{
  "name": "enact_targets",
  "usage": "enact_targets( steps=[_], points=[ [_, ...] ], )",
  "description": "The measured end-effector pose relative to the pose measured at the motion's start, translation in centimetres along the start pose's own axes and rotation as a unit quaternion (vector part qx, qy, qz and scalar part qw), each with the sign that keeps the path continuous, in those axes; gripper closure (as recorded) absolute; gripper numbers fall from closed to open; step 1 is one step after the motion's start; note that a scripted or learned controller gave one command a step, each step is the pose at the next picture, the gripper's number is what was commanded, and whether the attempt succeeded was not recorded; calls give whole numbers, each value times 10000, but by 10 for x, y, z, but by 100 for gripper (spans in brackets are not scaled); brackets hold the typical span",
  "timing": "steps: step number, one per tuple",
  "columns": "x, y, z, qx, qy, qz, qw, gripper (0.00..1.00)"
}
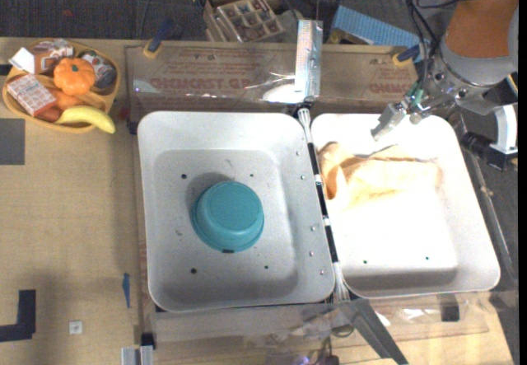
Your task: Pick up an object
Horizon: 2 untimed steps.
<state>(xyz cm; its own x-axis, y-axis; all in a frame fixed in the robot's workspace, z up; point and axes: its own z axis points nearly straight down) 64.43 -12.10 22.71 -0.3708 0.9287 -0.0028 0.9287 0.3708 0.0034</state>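
End effector (387, 126) above right bin (469, 264), finger state unclear; teal bowl (229, 215) in left bin (165, 149).

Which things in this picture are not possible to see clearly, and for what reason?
- Claw, camera view: small and blurred, so open or shut cannot be told.
- Arm: cut off by the right and top edges.
- Pale thing in the right bin: washed out against the white, so its kind and outline are unclear.
- Teal bowl in the left bin: its inside cannot be seen.
- Items in the basket: small, labels unreadable.
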Motion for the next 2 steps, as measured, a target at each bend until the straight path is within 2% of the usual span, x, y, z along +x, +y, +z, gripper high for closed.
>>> enact_targets(
  steps=[1,2],
  points=[
    [-64,-2,81,2,-4,67,10000,0],
    [-71,-19,137,-26,-13,-800,9968,0]
  ],
)
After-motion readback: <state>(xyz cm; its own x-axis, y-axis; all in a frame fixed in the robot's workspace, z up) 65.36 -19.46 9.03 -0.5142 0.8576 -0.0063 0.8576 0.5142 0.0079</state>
